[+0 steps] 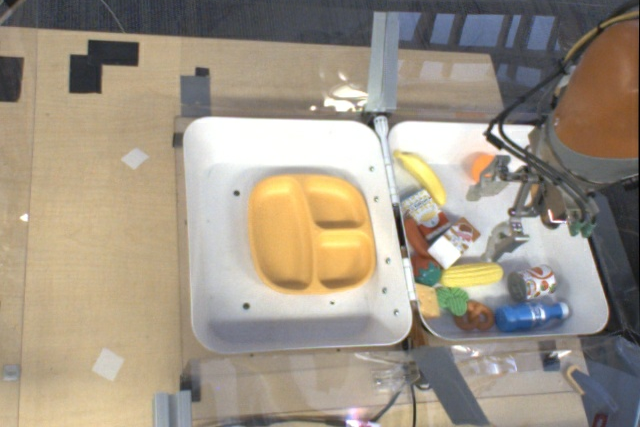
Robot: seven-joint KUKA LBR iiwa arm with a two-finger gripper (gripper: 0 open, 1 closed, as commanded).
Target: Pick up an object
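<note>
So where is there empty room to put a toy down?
Left bin: bare white floor all around the yellow tray. Right bin: a bare patch at the top, between the banana and the claw. Its lower half is crowded with corn, bottle and other toys.

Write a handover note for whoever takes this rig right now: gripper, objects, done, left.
Gripper: open over the right bin, holding nothing.
Objects: banana, corn cob, blue bottle, small can and other toys lie in the right bin. A yellow divided tray sits in the left bin.
Done: the arm is positioned above the toys.
Left: descend, close on one object, lift it.
</note>
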